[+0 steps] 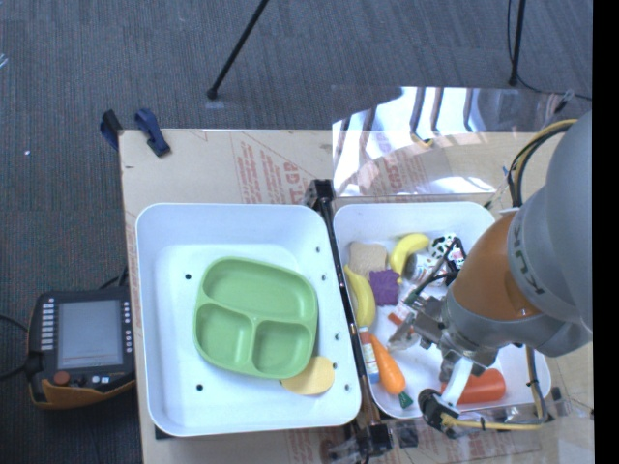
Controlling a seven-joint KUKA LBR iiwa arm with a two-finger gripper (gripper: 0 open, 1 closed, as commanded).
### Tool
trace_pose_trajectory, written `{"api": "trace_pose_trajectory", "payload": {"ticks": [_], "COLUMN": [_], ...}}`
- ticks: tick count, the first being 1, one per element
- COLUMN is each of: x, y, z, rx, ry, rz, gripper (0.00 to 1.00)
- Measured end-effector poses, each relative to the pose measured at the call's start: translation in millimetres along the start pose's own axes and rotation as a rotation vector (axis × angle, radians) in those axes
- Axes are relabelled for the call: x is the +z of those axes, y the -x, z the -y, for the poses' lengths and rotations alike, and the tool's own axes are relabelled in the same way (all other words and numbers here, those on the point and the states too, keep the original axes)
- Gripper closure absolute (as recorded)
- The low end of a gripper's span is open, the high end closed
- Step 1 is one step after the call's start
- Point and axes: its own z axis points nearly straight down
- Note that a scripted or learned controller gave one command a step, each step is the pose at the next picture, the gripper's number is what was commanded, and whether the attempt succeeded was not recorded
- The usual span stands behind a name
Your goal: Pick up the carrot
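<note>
We look down on a brown surface (242,162) that carries two shallow white bins side by side. The left bin (164,230) holds a green divided plate (256,317) with three compartments, lying flat near the bin's middle, and a pale yellow round piece (309,377) just beside the plate's near right corner, touching or slightly overlapping its edge.

The right bin (464,216) holds a cluster of toy foods. The carrot (387,367) lies along the bin's left side toward the near end, orange with a small green tip pointing to the near right, tilted slightly so its thick end sits farther from us. Just beyond it, along the same left wall, we see a long yellow banana-like piece (363,298). Farther in lie a tan bread-like piece (368,257), a purple piece (384,285) and a second yellow curved piece (408,249), with a small black-and-white object (445,249) just to its right. A red-orange piece (481,387) rests at the near right of the bin, partly under the arm.

The arm (522,269) reaches in from the right, its orange band over the bin's right half. The tool (418,329) hangs over the middle of the right bin, just to the right of the carrot; we cannot tell whether it touches anything, nor how it is set.

A handheld control pendant (82,346) lies on the floor to the left of the surface, and two blue clamps (145,131) sit at the surface's far left corner.
</note>
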Motion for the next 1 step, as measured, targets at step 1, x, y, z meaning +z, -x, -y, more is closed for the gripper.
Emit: {"api": "trace_pose_trajectory", "payload": {"ticks": [1], "x": [-7.1], "y": [0.7], "z": [1.3], "rx": [0.0], "ry": [-0.008], "rz": [0.002], "gripper": [1.0]}}
